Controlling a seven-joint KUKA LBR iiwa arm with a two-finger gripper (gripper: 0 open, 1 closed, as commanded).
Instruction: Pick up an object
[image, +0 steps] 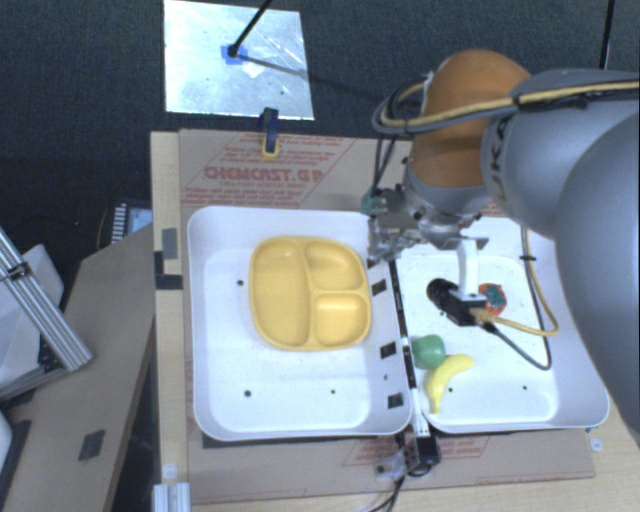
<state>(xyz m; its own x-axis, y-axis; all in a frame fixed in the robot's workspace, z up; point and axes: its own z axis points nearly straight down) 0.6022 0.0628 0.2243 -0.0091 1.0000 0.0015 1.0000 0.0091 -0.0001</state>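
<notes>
In the right bin (565, 405) a small green round object (429, 350) lies near the front left, with a yellow banana (447, 378) touching it just in front. A small red and orange object (492, 296) lies further back, in the middle of that bin. My gripper (380, 243) hangs below the grey wrist at the back of the divider between the two bins, apart from all three objects and behind them. Nothing shows between its tips.
The left bin (215, 415) holds a yellow divided plate (305, 293) in its middle. The bulky grey arm (570, 180) covers the right bin's back right part. Cardboard (270, 170) lies behind the bins.
</notes>
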